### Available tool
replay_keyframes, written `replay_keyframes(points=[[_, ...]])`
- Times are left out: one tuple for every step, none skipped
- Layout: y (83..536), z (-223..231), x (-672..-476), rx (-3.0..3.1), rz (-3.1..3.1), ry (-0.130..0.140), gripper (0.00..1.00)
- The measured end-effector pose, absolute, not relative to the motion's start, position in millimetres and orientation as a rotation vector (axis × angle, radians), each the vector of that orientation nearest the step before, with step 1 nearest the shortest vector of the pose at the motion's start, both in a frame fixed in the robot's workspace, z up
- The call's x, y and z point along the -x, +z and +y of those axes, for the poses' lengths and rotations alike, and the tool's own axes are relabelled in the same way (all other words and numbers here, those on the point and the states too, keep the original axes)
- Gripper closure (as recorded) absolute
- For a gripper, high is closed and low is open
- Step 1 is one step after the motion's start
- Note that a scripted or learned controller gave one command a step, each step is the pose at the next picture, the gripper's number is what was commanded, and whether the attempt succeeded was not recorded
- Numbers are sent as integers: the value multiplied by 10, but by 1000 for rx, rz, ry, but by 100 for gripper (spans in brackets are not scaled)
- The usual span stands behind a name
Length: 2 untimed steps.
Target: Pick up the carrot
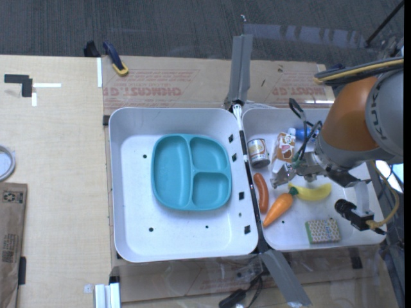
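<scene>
The orange carrot [277, 209] lies tilted on the floor of the right bin [292, 236], its tip pointing to the lower left. My gripper [286, 175] hangs just above and slightly right of the carrot's thick end, close to the banana [313, 192]. Nothing shows between its fingers. The arm's orange band [350, 117] rises to the upper right.
A sausage [261, 191] lies left of the carrot. A small can [257, 151] and a packet [285, 147] sit further back, a green sponge [322, 230] at the front right. The left bin [128, 236] holds a teal divided plate [191, 172].
</scene>
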<state>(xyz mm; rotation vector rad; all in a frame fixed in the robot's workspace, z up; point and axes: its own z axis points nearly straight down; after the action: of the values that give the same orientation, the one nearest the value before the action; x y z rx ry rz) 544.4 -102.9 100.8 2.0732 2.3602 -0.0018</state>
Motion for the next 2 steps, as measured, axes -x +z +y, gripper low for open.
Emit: replay_keyframes(points=[[916,-1051,-5318,-1414,2806,0,0],[1010,-1062,-5325,-1420,2801,2,100]])
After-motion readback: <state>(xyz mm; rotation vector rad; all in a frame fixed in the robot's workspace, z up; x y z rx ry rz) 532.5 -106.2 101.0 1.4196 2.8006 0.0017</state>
